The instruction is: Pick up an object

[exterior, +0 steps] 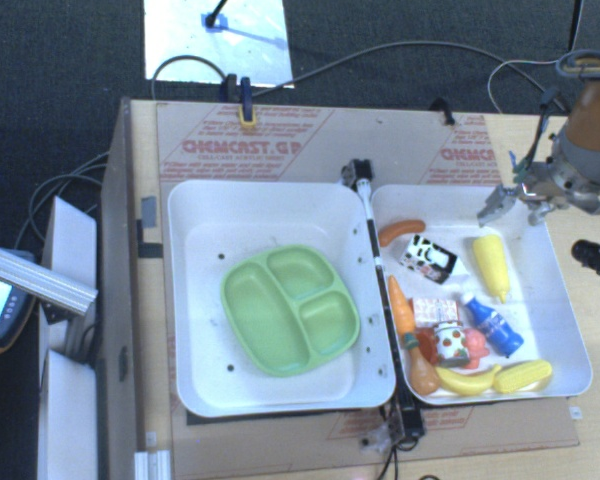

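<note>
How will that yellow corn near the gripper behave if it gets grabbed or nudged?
The corn looks rounded and tapered, so it may roll or pivot sideways if nudged. Its glossy surface suggests hard plastic: probably stiff, light, and somewhat slippery. It lies clear of neighbours, so the gripper should have room.

Single fixed camera above the bench (280, 128), angled down on both white bins (195, 218), moderately distant.

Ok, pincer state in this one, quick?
Pincer: above the right bin's far edge, nothing between its fingers; open or shut cannot be told.
</note>
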